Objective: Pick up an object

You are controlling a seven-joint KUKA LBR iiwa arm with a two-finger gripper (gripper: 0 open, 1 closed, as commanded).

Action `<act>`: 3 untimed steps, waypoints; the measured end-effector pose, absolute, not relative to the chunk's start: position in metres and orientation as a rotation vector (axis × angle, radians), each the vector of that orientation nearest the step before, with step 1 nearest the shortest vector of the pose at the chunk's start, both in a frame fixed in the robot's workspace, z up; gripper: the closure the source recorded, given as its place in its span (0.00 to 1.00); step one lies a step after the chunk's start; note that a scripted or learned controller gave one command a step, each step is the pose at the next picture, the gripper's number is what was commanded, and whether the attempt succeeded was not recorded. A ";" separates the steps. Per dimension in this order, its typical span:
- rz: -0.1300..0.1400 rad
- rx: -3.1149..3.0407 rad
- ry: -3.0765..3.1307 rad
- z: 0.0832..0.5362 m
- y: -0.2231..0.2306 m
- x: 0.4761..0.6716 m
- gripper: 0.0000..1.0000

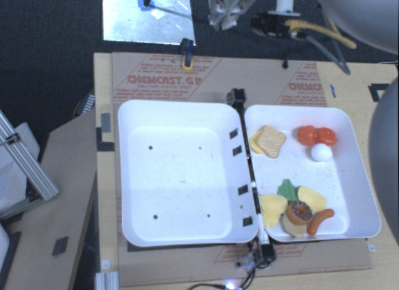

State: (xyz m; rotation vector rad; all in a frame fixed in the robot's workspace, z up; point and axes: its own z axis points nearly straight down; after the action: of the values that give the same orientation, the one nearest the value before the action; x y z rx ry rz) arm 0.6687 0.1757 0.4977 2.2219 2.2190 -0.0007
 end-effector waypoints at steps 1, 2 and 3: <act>-0.002 2.224 2.217 0.475 0.115 0.669 1.00; 0.002 2.216 2.224 0.477 0.120 0.669 1.00; 0.000 2.223 2.219 0.463 0.083 0.669 1.00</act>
State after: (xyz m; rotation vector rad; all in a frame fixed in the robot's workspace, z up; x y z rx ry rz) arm 0.6685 0.0829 0.4627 2.2230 2.2191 -0.0003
